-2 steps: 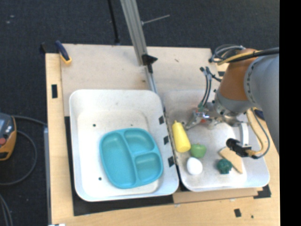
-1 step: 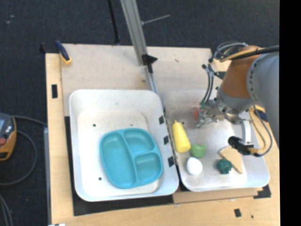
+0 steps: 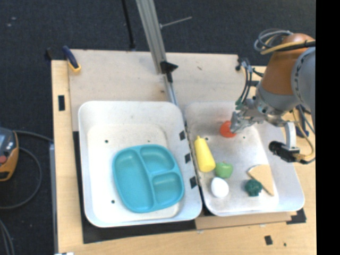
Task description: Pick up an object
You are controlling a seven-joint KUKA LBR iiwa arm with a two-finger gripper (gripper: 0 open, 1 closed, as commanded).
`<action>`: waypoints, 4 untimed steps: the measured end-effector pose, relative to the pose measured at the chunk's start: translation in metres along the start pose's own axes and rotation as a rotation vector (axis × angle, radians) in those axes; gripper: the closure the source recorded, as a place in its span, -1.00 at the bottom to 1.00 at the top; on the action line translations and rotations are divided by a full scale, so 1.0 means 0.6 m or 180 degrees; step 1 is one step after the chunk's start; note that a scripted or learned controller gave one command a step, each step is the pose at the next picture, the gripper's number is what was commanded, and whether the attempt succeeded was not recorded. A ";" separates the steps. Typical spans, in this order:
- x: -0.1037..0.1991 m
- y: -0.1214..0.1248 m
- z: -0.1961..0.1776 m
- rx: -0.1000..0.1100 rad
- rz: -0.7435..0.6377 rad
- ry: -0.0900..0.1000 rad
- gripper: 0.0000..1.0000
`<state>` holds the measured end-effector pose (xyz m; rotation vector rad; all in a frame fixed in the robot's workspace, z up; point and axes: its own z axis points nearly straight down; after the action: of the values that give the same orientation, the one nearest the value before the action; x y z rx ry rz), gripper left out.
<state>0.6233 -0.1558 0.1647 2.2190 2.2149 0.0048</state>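
Bare right bin (image 3: 249, 147) centre (toys along front edge (image 3: 234, 179))

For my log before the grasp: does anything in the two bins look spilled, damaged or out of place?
Nothing stands out. The blue tray lies flat in the left bin; the toys in the right bin lie apart, unspilled. The gripper sits by the red object.

Lying in the right bin (image 3: 276, 202), five small things: a red ball (image 3: 227, 131) sitting near the back, touching or just under the claw (image 3: 237, 122); a yellow cylinder (image 3: 204, 154) resting lengthwise by the left wall; a green piece (image 3: 224, 169) leaning against its near end; a white egg (image 3: 219, 187) sitting just in front; a tan wedge (image 3: 263, 177) lying flat at right, a dark green lump (image 3: 253, 187) touching its near edge.
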 end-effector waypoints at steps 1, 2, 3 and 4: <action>-0.001 0.020 -0.087 -0.0003 -0.0014 0.0001 1.00; -0.004 0.022 -0.161 0.0002 -0.0015 0.0001 1.00; 0.093 0.035 -0.154 0.0018 -0.0028 0.0009 1.00; 0.186 0.018 -0.160 0.0019 -0.0027 0.0009 1.00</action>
<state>0.6338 -0.0441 0.2606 2.2141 2.2287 0.0013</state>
